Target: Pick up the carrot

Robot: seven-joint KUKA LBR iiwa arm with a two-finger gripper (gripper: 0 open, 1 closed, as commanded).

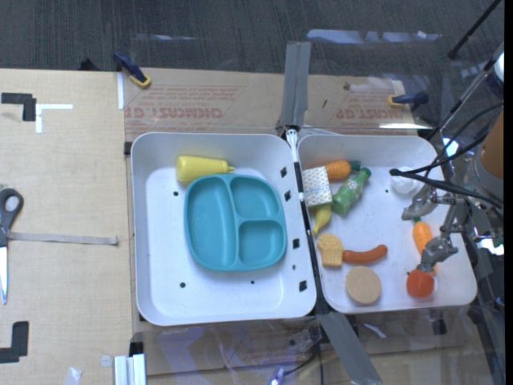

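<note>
At the near edge of the right bin, a red tomato sits by the front wall, with a round tan disc to its left. Just above the tomato, the gripper hangs low over the bin's right side, its two metal fingers spread apart and clamped on nothing. Between those fingers lies a small orange piece, not visibly touched by either. The carrot, orange with a green top, rests well apart from the gripper, across the bin near the far left corner, beside a yellow-patterned block and a green bottle. A sausage, a waffle-textured piece and a yellow item lie along the bin's left side between.

In the left bin, a teal divided plate sits centred, a yellow squeeze bottle lying just behind it.

Both bins rest on brown cardboard taped to a pale wooden bench; scissors lie at the bench's left edge. Blue-and-yellow clamps pin the cardboard's far edge. Beyond is dark grey carpet.
</note>
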